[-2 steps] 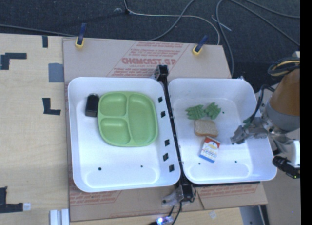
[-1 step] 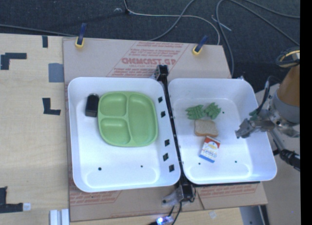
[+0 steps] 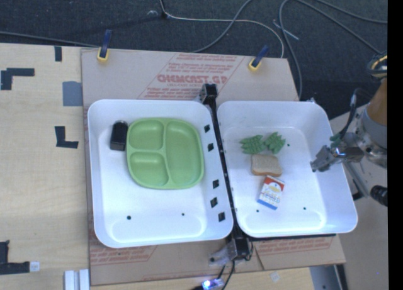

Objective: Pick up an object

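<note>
Two white bins sit side by side on the surface (image 3: 38, 156), on a brown cardboard sheet (image 3: 189, 75) held by two yellow-and-blue clamps at its far edge. Left bin (image 3: 104, 219): a green three-compartment tray (image 3: 165, 153) lies flat near the middle, and a small black block (image 3: 118, 136) rests just beside the tray's left edge, possibly touching it. Right bin (image 3: 315, 219): a green leafy piece (image 3: 262, 143) lies toward the far half; a tan slice like bread (image 3: 266, 165) sits just in front of it, close enough that contact cannot be ruled out; a small red, white and blue carton (image 3: 271, 194) lies nearer the camera, just beside the slice and slightly tilted. All three candidate objects rest on the bin floor. The gripper (image 3: 322, 160) is at the right bin's right rim, over the wall, well apart from the three items; nothing is visible between the fingers, and whether they stand wide or narrow cannot be told at this resolution. Grey arm body enters from the right edge. Cables run across the dark floor beyond the surface.
</note>
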Available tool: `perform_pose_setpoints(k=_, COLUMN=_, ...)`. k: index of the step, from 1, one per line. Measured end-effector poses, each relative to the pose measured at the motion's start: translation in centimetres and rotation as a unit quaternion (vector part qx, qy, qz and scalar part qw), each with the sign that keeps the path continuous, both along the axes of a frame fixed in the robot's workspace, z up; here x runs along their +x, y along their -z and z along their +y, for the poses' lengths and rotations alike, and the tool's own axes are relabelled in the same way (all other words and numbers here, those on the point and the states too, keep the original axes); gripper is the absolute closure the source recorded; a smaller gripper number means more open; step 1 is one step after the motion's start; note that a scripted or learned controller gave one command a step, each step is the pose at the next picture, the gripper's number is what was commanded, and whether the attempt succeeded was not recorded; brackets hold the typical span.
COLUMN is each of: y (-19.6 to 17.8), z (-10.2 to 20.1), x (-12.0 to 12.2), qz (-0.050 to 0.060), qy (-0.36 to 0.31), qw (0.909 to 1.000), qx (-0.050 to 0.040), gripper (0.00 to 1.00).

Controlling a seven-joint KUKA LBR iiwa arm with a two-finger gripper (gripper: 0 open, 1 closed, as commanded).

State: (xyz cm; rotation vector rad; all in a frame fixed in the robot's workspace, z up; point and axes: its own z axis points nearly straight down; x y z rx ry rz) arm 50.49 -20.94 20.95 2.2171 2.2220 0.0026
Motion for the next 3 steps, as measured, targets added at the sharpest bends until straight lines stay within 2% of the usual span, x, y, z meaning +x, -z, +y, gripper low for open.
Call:
perform_pose_setpoints(k=1, y=-1.1, z=4.9, x=2.0, qz=0.001, qy=-0.002, qw=1.0, qx=0.0012, gripper=1.0)
perform_pose_setpoints(k=2, y=-0.1, z=9.7, x=3.3, qz=0.002, qy=-0.002, qw=1.0, qx=0.0009, gripper=1.0)
perform_pose_setpoints(k=3, y=-1.2, z=15.0, x=4.4, qz=0.002, qy=-0.003, qw=1.0, qx=0.0013, gripper=1.0)
